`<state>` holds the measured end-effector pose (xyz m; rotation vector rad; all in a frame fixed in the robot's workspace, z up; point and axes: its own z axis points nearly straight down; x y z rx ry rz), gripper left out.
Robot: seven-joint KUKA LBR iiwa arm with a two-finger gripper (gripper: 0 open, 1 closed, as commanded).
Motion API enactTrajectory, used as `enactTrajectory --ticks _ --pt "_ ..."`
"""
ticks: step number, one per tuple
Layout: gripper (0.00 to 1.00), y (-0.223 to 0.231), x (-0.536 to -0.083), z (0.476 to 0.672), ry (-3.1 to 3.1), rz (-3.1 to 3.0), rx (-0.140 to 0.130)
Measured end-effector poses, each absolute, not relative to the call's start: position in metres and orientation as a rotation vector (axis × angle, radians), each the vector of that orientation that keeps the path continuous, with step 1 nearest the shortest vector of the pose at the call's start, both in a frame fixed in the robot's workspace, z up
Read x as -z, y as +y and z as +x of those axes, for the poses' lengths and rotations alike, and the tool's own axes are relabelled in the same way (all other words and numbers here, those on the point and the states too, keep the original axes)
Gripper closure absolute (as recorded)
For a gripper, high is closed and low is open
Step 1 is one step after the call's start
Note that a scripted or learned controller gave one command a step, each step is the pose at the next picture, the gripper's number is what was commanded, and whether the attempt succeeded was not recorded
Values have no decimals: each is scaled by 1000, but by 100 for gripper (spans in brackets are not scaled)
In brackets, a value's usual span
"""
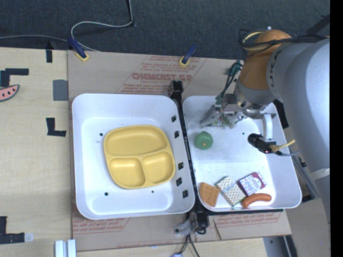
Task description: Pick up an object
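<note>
My gripper [218,121] hangs low over the back of the right bin [278,167], its fingers spread apart with nothing between them. A small green ball-shaped fruit [203,140] lies just in front and to the left of the fingertips, apart from them. Along the bin's front edge lie an orange waffle piece [209,193], a checkered cracker [230,190], a red and white packet [251,183] and a sausage [256,199].
The left bin [88,122] holds a yellow divided plate [140,155]. A black divider [180,138] runs between the two bins. The grey arm [305,90] covers the right bin's back right corner. A black cable fitting [260,142] hangs over the bin's right side.
</note>
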<state>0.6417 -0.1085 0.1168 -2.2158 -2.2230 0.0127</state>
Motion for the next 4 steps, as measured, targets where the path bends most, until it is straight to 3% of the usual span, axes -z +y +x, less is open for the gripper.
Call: enactTrajectory --ticks 1,2,3,4 --pt "0 -105 -125 559 -2220 -2220 -2" --pt "0 -103 -89 637 -2222 -2219 -1" --pt "0 -103 -86 550 -2223 -2223 1" --pt "100 -104 -96 551 -2225 -2227 2"
